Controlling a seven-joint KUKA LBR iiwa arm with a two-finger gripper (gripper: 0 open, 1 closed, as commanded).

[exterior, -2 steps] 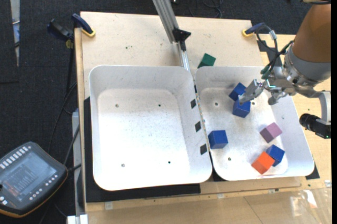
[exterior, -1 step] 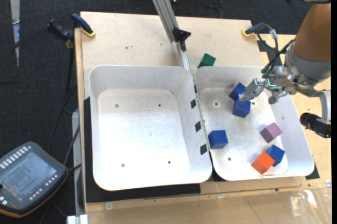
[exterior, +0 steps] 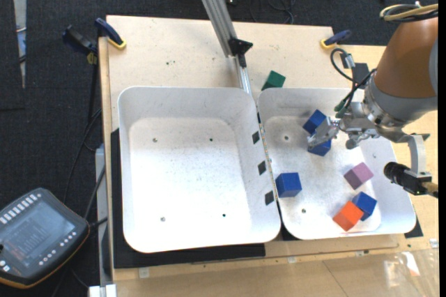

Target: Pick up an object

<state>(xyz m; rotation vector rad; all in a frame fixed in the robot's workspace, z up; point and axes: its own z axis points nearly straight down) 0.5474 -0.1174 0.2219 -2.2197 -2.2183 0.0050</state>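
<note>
Step in hand, as you can judge it: the approach and grasp. Your claw (exterior: 325, 137) sits low in the right bin (exterior: 397, 227), at the upper pair of blue blocks. One blue block (exterior: 314, 121) lies tilted just above the claw tip; a darker blue piece (exterior: 320, 147) sits right under it, touching or nearly so. Whether the claw is spread or pinching either one you cannot tell from this angle, so count nothing as held. Next move calls for you to confirm a block sits squarely between the tips before lifting straight up, clear of the neighbouring block. Contents, right bin: the two blue blocks at the claw; a blue cube (exterior: 288, 185) near the left wall; a lilac block (exterior: 358, 175) toward the right; an orange block (exterior: 347, 217) touching a small blue block (exterior: 364, 204) at the lower right corner. Left bin (exterior: 132, 107): speckled floor, no blocks seen. On the table (exterior: 174, 44), behind the right bin: one green block (exterior: 274, 80), outside both bins.
</note>
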